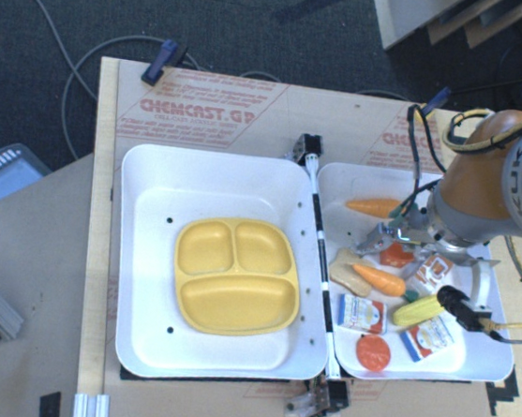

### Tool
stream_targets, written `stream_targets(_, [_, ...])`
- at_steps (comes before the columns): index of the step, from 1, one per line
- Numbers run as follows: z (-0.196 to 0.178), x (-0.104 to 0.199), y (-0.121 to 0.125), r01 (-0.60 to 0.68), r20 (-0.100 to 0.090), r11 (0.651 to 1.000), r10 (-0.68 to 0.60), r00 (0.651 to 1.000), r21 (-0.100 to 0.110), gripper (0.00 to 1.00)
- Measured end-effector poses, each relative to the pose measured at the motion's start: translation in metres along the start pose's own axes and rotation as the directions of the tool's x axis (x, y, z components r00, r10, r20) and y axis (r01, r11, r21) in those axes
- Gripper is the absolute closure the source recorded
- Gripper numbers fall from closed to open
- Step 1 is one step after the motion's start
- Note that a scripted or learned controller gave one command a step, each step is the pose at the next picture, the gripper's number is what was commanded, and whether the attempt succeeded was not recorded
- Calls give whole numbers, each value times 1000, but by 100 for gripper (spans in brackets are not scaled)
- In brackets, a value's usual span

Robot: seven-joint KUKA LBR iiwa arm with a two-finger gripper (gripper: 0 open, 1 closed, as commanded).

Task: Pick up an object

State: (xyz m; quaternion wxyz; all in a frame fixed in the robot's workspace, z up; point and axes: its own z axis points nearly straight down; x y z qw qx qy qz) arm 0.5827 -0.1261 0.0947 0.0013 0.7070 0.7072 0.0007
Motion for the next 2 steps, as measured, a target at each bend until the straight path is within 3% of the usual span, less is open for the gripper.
stream_targets(1, [-10, -1, 1, -1, 2, 1000, 1, 1000, -3, 100])
stream_targets(2, [-92, 69, 49, 3, -2, 1000, -3, 1000, -1, 100])
